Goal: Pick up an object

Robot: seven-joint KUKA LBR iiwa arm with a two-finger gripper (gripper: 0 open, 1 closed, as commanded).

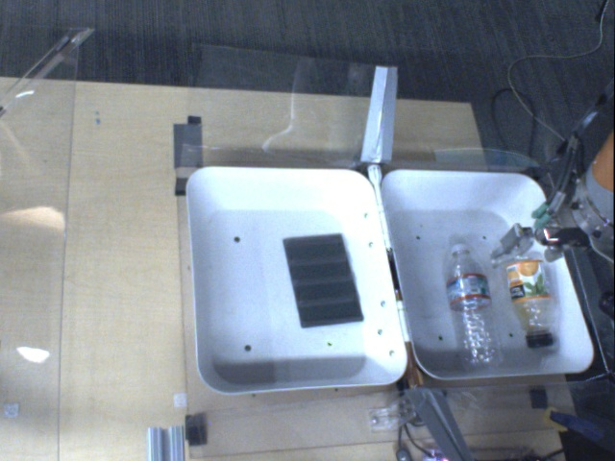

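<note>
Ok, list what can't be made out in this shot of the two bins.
- Claw: small and blurred in the camera view, so whether it grips anything is unclear.
- Arm: cut off by the right edge.
- Juice bottle: its top end sits under the claw; label print too small to read.
- Water bottle: clear plastic, label unreadable.
- Dark ridged pad in the left bin: its material is unclear.

- I count two white bins: the left bin [207, 257] and the right bin [423, 200].
- One dark ribbed pad [322, 279].
- One clear water bottle [470, 305].
- One juice bottle [530, 301].
</note>
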